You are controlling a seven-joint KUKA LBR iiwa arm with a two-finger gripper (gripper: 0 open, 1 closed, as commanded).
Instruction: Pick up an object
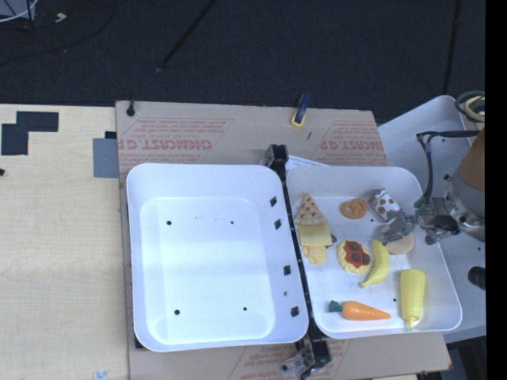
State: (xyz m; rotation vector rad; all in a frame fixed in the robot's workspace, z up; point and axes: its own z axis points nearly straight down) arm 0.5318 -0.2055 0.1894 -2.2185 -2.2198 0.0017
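The right bin (432,212) holds several toy foods: a waffle wedge (307,209), a yellow cheese slice (314,234), an orange pretzel (354,208), a red-and-white piece (386,205), a round tart with red topping (353,256), a banana (378,264), a yellow corn cob (412,294) and a carrot (361,311). My gripper (398,229) reaches in from the right, low over the bin's right middle. It sits just above a beige round piece (402,246) and beside the banana's top end. Nothing is seen held.
The left bin (206,260) stands beside the right one, split from it by a black clamp strip (287,236). Both rest on a cardboard sheet (238,137). A wooden bench top (55,236) extends to the left. Cables hang by the arm at the right.
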